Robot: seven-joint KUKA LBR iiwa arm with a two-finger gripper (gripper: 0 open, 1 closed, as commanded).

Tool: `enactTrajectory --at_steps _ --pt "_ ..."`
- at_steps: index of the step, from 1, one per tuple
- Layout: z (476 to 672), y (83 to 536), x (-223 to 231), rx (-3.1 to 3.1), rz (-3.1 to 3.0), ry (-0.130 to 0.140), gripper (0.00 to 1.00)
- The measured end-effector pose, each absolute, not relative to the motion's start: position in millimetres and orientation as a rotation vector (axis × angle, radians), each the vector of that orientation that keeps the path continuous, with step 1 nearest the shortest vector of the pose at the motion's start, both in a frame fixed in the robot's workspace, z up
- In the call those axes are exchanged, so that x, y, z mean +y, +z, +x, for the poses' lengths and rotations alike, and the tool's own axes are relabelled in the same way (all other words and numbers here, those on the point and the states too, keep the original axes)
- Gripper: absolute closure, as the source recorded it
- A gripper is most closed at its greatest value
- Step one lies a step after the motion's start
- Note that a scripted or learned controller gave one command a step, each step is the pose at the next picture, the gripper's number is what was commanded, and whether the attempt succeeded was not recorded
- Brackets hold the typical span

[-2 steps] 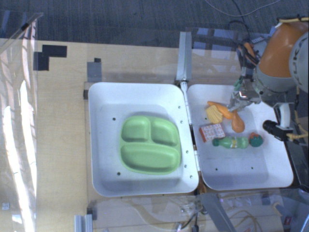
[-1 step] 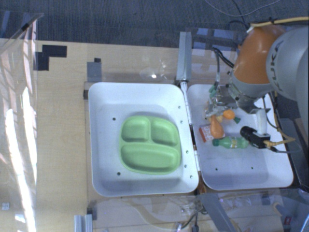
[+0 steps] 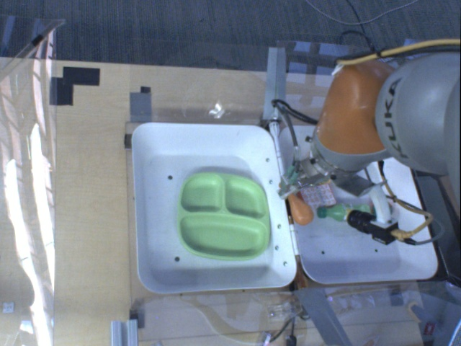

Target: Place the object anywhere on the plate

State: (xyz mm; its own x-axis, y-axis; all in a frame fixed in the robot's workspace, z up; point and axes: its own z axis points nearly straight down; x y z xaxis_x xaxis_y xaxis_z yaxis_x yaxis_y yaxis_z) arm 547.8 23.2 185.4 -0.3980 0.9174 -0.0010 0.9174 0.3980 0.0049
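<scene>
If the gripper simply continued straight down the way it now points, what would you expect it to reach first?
Probably the orange carrot-like object with a green end, lying in the right white bin directly beneath the gripper. Depth is hard to judge from above, so it might already be touching it.

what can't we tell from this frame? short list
- Tool, camera view: the arm's orange band and wrist cover it from above, so its state is unreadable.
- Orange-and-green object, right bin: partly under the wrist; whether it is gripped or just lying there is unclear.
- Green plate, left bin: fully visible, nothing on it.
</scene>
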Motion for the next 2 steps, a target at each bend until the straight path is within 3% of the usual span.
enactTrajectory --at_steps 1,2 --pt "583.2 185.4 99.8 2.606 1.748 0.006 1.00" --pt "583.3 185.5 99.5 2.606 1.749 0.006 0.00"
